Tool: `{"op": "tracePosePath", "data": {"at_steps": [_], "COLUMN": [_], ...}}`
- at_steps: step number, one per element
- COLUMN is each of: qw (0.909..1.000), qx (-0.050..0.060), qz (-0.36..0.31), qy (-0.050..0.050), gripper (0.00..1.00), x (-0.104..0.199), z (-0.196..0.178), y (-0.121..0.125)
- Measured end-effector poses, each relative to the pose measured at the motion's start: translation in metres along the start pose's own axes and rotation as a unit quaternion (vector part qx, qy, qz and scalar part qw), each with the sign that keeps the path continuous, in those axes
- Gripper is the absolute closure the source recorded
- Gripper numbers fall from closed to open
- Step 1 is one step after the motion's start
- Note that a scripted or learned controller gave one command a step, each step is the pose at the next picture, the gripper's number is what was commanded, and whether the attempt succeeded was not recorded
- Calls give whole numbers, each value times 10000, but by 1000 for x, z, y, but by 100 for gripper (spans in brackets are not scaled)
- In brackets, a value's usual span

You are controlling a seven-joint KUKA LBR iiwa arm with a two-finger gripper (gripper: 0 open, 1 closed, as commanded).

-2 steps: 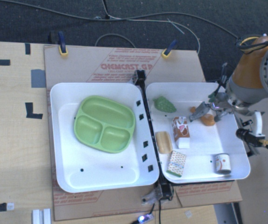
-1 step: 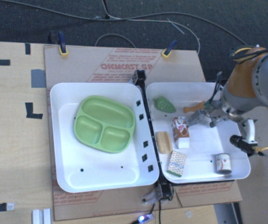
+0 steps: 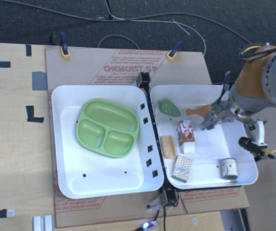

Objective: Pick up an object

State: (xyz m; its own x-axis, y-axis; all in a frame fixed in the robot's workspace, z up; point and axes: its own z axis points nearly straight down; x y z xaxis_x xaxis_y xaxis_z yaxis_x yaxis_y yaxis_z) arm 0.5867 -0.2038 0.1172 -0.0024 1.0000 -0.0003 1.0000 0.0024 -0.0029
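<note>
Orange object [image 3: 198, 111], right bin [image 3: 244, 179], flat

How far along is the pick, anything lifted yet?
Nothing looks lifted. The end effector is low in the right bin, next to the orange toy, with no object visibly between its fingers. The carton, can, green piece and packet lie on the bin floor. Grasping and lifting remain.

Light green divided tray [image 3: 108, 127]; white bins [image 3: 61, 129]; dark green lump [image 3: 169, 108]; orange piece [image 3: 198, 111]; tan block [image 3: 168, 147].
</note>
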Motion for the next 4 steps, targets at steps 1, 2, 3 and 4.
{"op": "tracePosePath", "data": {"at_steps": [1, 2, 3, 4], "qw": [10000, 10000, 10000, 10000], "qx": [-25, -24, -37, -8], "qz": [6, 0, 6, -14], "qy": [1, 3, -7, 3], "gripper": [100, 100, 100, 100], "x": [0, 9, 2, 57], "z": [-42, -96, -151, -135], "y": [-1, -6, -11, -6]}}
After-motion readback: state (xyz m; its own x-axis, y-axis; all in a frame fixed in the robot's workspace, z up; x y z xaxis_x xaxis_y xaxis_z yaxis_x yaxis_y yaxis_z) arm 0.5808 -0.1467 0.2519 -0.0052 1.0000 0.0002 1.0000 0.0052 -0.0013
